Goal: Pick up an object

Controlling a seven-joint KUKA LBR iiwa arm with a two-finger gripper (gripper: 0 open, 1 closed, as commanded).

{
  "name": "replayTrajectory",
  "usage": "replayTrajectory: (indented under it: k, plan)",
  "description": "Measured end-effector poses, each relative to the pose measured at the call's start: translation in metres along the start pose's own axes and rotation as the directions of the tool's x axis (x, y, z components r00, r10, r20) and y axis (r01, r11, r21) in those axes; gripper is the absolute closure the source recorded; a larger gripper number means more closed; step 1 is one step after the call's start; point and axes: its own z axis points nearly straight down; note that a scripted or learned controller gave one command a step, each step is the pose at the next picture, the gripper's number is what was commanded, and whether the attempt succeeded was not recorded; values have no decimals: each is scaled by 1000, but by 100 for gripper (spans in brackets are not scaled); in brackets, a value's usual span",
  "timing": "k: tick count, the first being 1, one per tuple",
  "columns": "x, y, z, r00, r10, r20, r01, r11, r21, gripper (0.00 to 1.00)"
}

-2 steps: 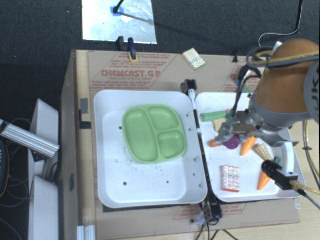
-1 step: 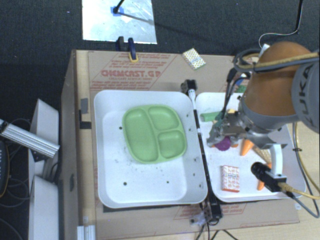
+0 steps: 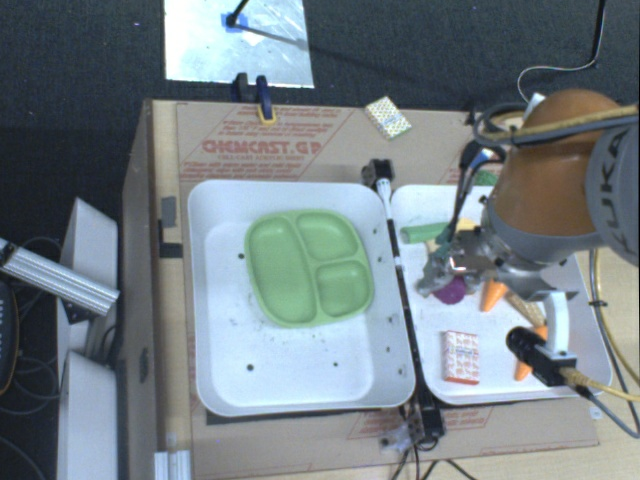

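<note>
1. Over the right bin (image 3: 430, 383), we see the gripper (image 3: 447, 268) lowered among small objects; whether it is open or closed we cannot tell.
2. Just beneath it lies a purple object (image 3: 452, 291), with an orange piece (image 3: 491, 295) beside it and a red-and-white box (image 3: 461, 356) nearer the front.
3. We judge this the reaching step: next comes closing on the purple object, then lifting straight up.
4. Across the divider, the left bin (image 3: 215, 368) holds a green divided plate (image 3: 307, 267).

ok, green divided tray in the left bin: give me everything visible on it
The green tray is a pale green, plastic-looking plate with rounded corners and three compartments: one large at the camera view's left, two smaller at its right. It lies flat, slightly rotated, on the floor of the left bin, near the middle. Its compartments hold nothing, and nothing touches it.
</note>
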Motion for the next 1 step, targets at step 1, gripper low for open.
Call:
replayTrajectory:
  k: [1]
  plan:
    - [-12, 0, 5, 1000, 0, 0, 0, 1000, 0, 100]
